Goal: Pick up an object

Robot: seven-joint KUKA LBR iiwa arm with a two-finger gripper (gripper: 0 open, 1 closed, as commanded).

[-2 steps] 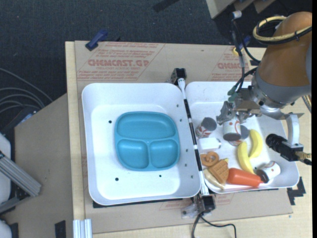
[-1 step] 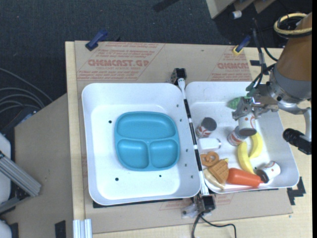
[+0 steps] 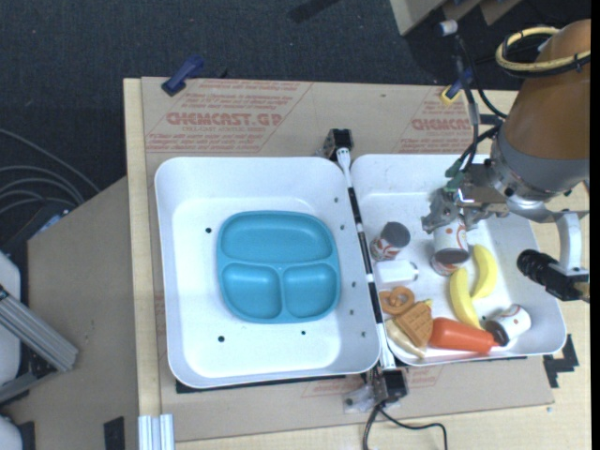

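My gripper (image 3: pixel 448 216) hangs over the upper middle of the right bin (image 3: pixel 412 172), with the grey arm and its orange band rising to the right. Directly below it stands a small brown-and-white can (image 3: pixel 451 255); I cannot tell whether the gripper touches it. A yellow banana (image 3: pixel 469 287) lies just right of the can. An orange carrot (image 3: pixel 459 337) lies at the bin's near side. A small dark-topped cup (image 3: pixel 390 240) lies on its side to the can's left, with a white block (image 3: pixel 397 272) under it.
The left bin (image 3: pixel 178 251) holds a blue divided plate (image 3: pixel 277 264). In the right bin's near left corner lie a pretzel (image 3: pixel 397 299) and a tan waffle piece (image 3: pixel 413 325). A white-and-black piece (image 3: pixel 511 322) sits near the bin's right corner.
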